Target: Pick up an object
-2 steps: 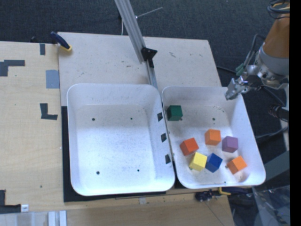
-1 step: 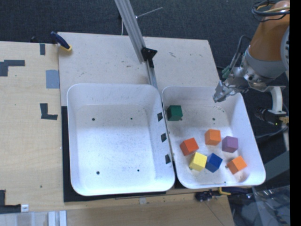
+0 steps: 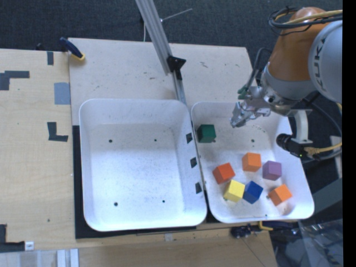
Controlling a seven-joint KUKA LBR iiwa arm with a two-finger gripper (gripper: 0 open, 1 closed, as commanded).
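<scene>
A single fixed camera looks down at a slant from well above the pale wooden tabletop (image 3: 139, 60), far enough back to take in both shallow white plastic bins (image 3: 139, 166), with the grey-and-orange arm (image 3: 303, 49) entering right of them.

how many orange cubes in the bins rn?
3, all in the right bin: one at left-centre, one mid-bin beside the purple cube, one at the near right corner. None looks hidden.
</scene>
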